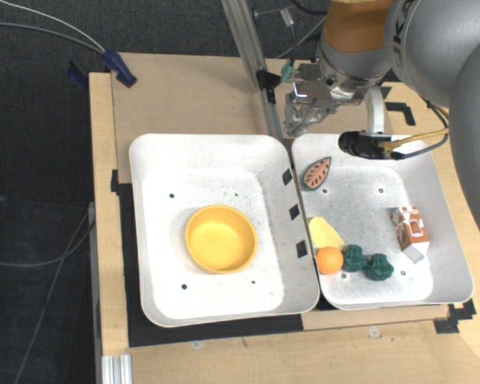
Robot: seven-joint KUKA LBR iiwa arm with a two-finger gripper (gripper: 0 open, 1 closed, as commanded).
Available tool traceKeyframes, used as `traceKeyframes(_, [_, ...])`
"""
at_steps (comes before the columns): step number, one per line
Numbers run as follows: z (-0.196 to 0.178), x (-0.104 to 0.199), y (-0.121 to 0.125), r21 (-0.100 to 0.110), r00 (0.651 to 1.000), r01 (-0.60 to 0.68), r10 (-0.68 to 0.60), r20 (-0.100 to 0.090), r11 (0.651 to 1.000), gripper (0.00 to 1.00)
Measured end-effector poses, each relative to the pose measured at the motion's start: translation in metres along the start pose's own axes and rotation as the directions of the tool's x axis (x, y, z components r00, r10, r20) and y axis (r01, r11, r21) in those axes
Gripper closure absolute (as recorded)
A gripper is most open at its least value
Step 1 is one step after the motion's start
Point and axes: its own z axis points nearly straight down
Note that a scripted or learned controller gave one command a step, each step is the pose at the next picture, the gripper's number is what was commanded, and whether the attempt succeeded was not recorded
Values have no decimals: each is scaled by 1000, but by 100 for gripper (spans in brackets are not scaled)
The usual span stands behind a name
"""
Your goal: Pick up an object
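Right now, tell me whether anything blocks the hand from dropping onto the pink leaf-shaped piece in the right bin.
Nothing visible does. The hand hangs over the far edge of the right bin, and the pink leaf-shaped piece lies just nearer on bare bin floor, apart from the other objects.

bowl [219, 238] was plain yellow | ball [330, 260] orange | leaf thing [316, 172] pinkish w/ dark veins | bins [156, 166] white, speckled | blob [366, 262] dark green
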Motion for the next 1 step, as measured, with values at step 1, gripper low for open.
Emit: traceKeyframes(1, [2, 46, -6, 2, 1000, -1, 1, 1, 1000, 100])
